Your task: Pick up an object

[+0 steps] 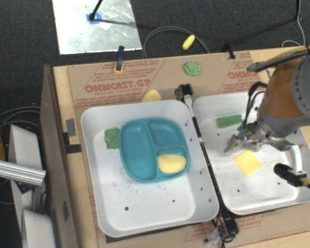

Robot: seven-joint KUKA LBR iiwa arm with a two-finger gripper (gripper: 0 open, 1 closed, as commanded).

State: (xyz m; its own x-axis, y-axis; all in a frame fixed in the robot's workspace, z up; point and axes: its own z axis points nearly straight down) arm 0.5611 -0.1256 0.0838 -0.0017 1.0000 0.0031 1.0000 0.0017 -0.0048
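You see end effector (pixel 237 143) low over right bin (pixel 231 195), near its middle; arm enters from right. You cannot tell whether end effector is wide or narrow. Yellow square block (pixel 248 163) lies flat on bin floor just beside end effector, on near side. Green strip (pixel 229 121) lies beyond, toward far wall. Left bin (pixel 115 210) holds teal divided plate (pixel 141 150): yellow lump (pixel 171 163) in its near right compartment, green piece (pixel 112 137) against plate's left edge.
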